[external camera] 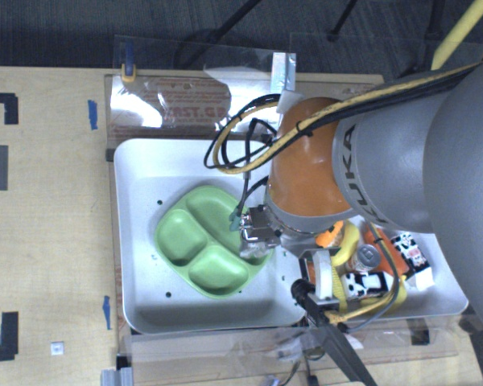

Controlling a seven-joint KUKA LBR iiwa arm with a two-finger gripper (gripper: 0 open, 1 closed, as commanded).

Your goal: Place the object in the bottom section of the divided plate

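A: We see the pincer [253,236] at the right edge of the light green plastic divided plate [203,241], which lies in the left shallow white bin [137,215]. Do we already have the object between the fingers?

B: We cannot tell. The metal part of the pincer is small here and the orange and grey arm [330,175] covers much of it, so we cannot say if it is open or closed, or if it grips anything.

A: Then where is the object?

B: We cannot name it with certainty. In the right bin [447,292], near its front edge, there is a heap of small toys: a yellow banana-shaped piece [346,246], an orange piece [330,233], and a black-and-white patterned item [366,282]. Perhaps it is one of these.

A: How should we do the step well?

B: In our judgement, the pincer should come over the section of the plate nearest the front edge of the left bin, the rounded one at the lower right of the plate. It should go low before releasing, so a light toy does not bounce over the ridge into another section. The plate looks light and smooth, so a touch on its rim could push it.

A: And the plate itself?

B: It has three sections, divided by raised ridges, and it lies flat, turned at an angle to the bin's walls.
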